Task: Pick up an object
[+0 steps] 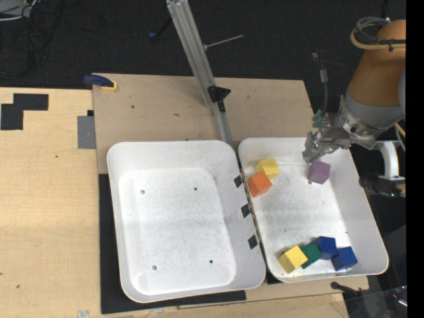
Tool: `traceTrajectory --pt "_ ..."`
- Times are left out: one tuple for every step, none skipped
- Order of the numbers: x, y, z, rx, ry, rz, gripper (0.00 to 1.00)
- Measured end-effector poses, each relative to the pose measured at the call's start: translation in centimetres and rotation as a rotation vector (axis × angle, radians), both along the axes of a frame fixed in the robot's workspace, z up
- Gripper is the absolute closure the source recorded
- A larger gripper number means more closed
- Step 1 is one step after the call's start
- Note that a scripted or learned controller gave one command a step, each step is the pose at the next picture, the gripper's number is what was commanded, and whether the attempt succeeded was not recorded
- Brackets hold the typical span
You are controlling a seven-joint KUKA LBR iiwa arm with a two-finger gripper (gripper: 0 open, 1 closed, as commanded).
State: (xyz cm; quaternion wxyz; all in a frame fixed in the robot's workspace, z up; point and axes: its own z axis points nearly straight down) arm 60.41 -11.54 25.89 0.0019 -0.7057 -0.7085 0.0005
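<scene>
Claw (313,152) just beside purple block (319,172) — near right bin's (371,227) far edge.

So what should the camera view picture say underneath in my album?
Robot gripper hovers by a purple block in the right bin, with colourful blocks waiting nearby.

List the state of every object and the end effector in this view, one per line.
end effector: above the right bin's far end, beside the purple block.
purple block: resting in the right bin.
yellow block: touching the orange block.
near-corner cluster: yellow, green and two blue blocks, bunched together.
left bin: sitting beside the right bin.
</scene>
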Motion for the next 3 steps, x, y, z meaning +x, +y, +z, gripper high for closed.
traceTrajectory --pt "0.4 5.5 0.2 0.000 0.000 0.001 1.00" --pt "0.2 10.6 0.2 0.000 0.001 0.000 1.00" --pt "0.3 16.5 -2.0 0.000 0.003 0.000 1.00"
